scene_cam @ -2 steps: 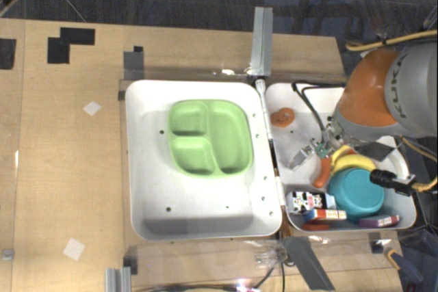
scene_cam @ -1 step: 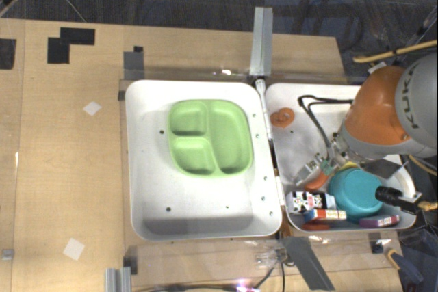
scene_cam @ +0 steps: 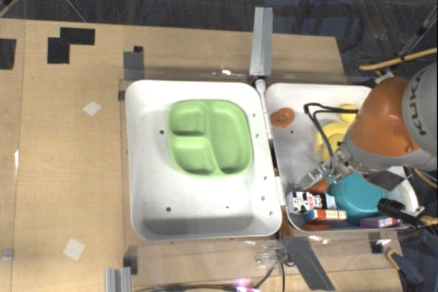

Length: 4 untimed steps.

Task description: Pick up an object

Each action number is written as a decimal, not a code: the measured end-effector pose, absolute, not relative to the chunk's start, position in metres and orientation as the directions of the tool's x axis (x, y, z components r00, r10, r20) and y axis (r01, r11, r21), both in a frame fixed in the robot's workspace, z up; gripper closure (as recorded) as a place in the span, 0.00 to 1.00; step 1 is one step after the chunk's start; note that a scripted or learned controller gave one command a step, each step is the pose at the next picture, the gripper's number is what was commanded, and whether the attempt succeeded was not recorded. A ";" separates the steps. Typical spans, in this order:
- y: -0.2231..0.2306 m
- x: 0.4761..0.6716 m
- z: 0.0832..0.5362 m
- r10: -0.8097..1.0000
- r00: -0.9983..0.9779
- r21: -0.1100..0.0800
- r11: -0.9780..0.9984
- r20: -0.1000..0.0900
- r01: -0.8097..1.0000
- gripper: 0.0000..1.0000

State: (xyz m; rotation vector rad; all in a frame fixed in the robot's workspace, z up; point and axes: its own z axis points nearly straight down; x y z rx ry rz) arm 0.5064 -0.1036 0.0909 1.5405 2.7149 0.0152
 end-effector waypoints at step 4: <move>-0.050 0.559 0.239 0.896 -0.443 0.008 0.443 -0.004 0.896 1.00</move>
